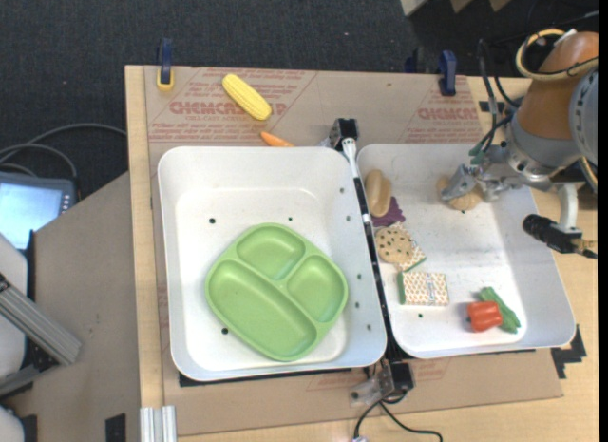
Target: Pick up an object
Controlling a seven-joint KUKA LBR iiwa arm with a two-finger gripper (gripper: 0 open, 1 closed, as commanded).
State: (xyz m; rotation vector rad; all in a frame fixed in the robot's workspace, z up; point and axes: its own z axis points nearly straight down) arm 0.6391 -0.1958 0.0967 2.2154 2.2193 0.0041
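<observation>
Grey metal gripper [465, 186] low in right bin [532, 336], jaws closed around tan crusty bread piece [465, 201]; beyond the bin's left wall, smooth green divided plate [275, 288].

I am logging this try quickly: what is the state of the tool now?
Tool: down in the right bin, over a tan object; grip cannot be told.

Grey arm [556, 117] reaches in from the right; claw [463, 186] lowered.
</observation>
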